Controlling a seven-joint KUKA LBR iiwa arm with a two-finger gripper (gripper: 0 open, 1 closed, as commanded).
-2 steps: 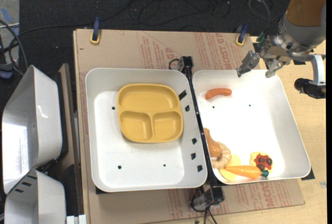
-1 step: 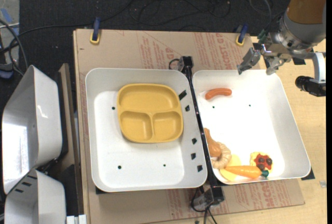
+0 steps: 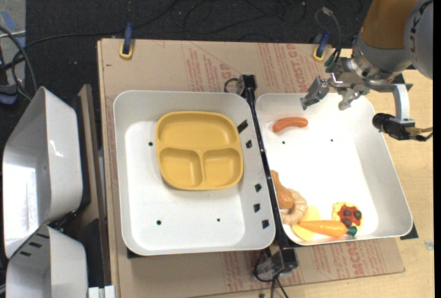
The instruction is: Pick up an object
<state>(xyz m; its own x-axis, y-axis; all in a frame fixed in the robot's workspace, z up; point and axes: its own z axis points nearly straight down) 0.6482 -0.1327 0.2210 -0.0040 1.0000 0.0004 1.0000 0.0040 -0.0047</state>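
— Claw status?

— The claw [image 3: 329, 98] hangs over the far edge of the right bin [image 3: 386, 172], fingers spread apart, nothing between them. The arm [image 3: 393, 14] comes in from the right, orange band showing above the wrist.

— Objects in that bin?

— A sausage [image 3: 289, 124] lies near the far left part, just below the claw and apart from it. At the near edge: a shrimp [image 3: 288, 201] against the left wall, a carrot [image 3: 322, 227] beside it, and a yellow piece with red and dark spots [image 3: 347, 213] touching the carrot's end.

— Left bin?

— The left bin [image 3: 138, 221] holds one yellow plate [image 3: 200, 150] with three compartments, lying flat.

— Any writing?

— Red print on the brown board [image 3: 179, 62] under the bins, upside down from here and partly covered. I cannot read it with confidence. Two yellow clamps [image 3: 126, 48] grip the board's far edge.

— Elsewhere?

— White tubs [image 3: 38, 159] stand left of the table; cables [image 3: 172, 0] cross the dark floor beyond.
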